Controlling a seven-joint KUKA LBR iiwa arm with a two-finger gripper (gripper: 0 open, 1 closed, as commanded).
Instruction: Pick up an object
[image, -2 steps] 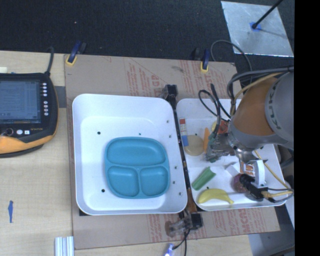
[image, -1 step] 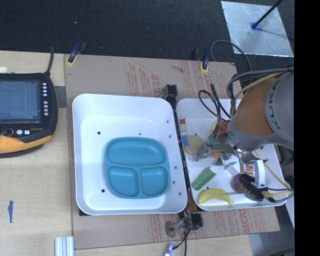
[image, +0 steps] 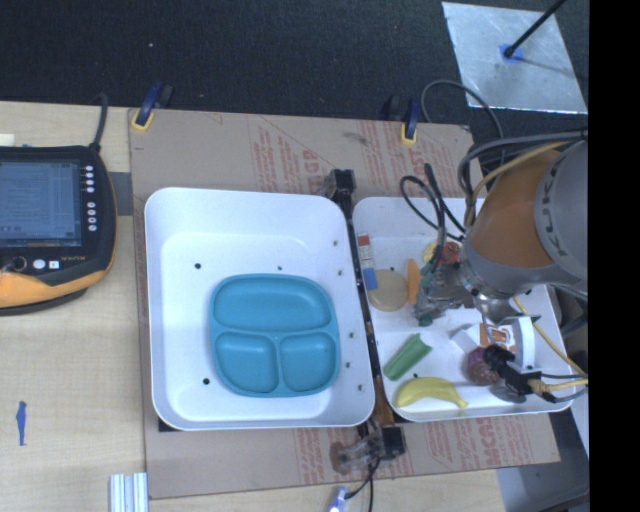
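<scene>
My arm (image: 520, 225) reaches in from the right over the right bin (image: 385, 222). My hand (image: 437, 297) hangs low in that bin, near its middle; whether it is apart or together cannot be told from this view. Objects in the right bin: a carrot (image: 412, 283) just left of my hand, a tan disc (image: 387, 291) beside the carrot, a green piece (image: 407, 357) below, a banana (image: 431, 394) at the front edge, a dark round item (image: 481, 366) to the banana's right. The left bin (image: 180, 240) holds a blue tray (image: 273, 334). A pendant (image: 50, 220) lies at the desk's (image: 70, 400) left
</scene>
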